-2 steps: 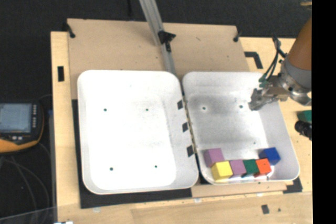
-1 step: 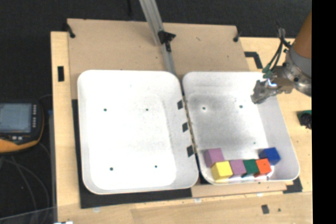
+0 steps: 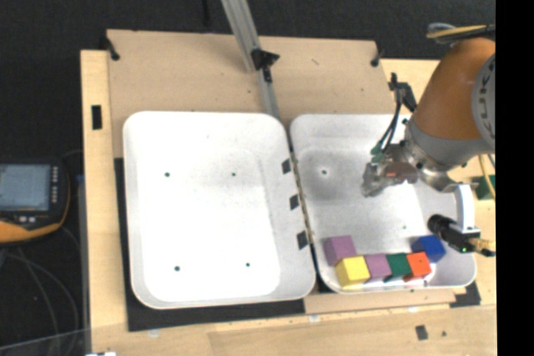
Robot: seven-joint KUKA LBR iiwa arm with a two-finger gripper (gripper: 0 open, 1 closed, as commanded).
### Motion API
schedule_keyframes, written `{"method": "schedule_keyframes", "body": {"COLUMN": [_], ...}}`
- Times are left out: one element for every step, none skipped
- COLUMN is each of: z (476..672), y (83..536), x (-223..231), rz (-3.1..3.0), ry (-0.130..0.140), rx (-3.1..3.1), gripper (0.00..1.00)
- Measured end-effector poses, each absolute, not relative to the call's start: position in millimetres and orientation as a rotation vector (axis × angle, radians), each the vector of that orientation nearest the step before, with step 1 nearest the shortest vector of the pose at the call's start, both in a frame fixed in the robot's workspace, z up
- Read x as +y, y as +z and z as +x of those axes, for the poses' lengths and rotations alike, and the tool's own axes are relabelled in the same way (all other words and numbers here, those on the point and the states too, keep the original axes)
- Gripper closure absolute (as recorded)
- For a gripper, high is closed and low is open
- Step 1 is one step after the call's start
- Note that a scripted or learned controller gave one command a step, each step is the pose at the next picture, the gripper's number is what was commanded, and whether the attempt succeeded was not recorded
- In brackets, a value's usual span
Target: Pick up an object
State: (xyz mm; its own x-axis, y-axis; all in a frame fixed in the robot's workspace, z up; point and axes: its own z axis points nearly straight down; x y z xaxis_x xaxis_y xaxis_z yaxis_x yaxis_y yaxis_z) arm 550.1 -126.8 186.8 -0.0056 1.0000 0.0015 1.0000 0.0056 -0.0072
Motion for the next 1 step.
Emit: {"method": "schedule_keyframes", "body": {"z": [584.5], "y": [95.6], "x": [-135.9], "rz": [-2.222], "ry": [-0.001], "rx": [-2.228], "gripper": [1.00]}}
